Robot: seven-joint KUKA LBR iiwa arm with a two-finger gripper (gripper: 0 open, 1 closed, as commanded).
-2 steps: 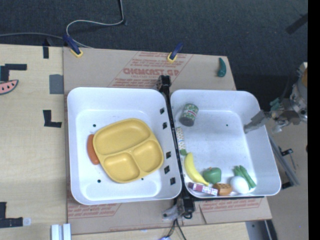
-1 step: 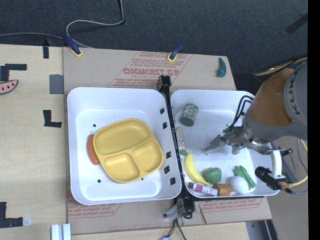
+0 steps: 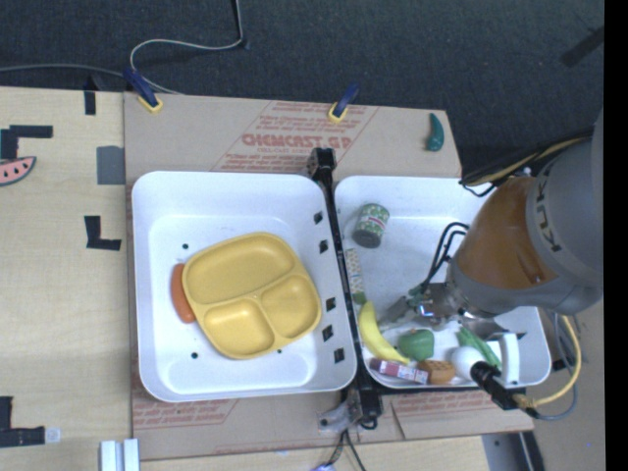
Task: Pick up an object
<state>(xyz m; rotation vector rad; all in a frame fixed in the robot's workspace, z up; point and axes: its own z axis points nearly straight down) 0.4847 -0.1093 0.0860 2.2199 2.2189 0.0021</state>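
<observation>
Rt white bin (image 3: pixel 412 192) holds the loose stuff, mostly packed toward its 6 o'clock edge. The yellow curved banana (image 3: pixel 374 335) lies near the divider wall, long axis running approx 11 to 5 o'clock, with the lower tip toward the bin's front rim. Just at its 3 o'clock sits a small green rounded lump (image 3: pixel 416 342), close beside or touching, can't say which. A red-and-white tube (image 3: pixel 396 369) lies at the banana's 5 o'clock along the front rim, long axis 9 to 3.

The green cylindrical can (image 3: pixel 371 225) lies alone at 11 o'clock in the bin, with bare floor round it and more bare floor toward 12 and 1.

The front corner at 5 o'clock is tight: a tan piece (image 3: pixel 442 371), something white and a green strip (image 3: pixel 477 346) crowd together, blurred and hard to separate.

The grey arm w/ orange band (image 3: pixel 505 248) covers the bin's 3 o'clock side. The end effector (image 3: pixel 424 309) hangs just above the green lump; whether it's open or closed, can't tell. Nothing seen gripped.

Lt white bin (image 3: pixel 157 214): a yellow three-compartment plastic tray (image 3: pixel 252 292) sits at centre, partly covering an orange piece (image 3: pixel 182 294) at its 9 o'clock.
</observation>
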